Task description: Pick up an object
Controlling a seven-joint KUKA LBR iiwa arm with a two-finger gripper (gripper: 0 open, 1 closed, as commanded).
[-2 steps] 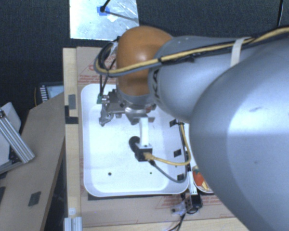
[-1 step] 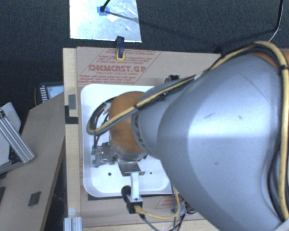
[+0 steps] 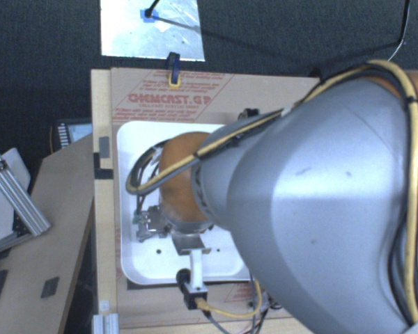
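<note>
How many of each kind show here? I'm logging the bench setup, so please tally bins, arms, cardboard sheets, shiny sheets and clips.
white bin: 1
grey arm: 1
cardboard sheet with red print: 1
shiny sheet: 1
blue-and-yellow clip: 1
Total: 5

The arm (image 3: pixel 320 186) is a thick grey shell with an orange band (image 3: pixel 177 179) above the wrist; yellow and black cables (image 3: pixel 216 141) run along it.

The object is hidden beneath the arm (image 3: pixel 320 200) over the white bin (image 3: pixel 134 186).
</note>
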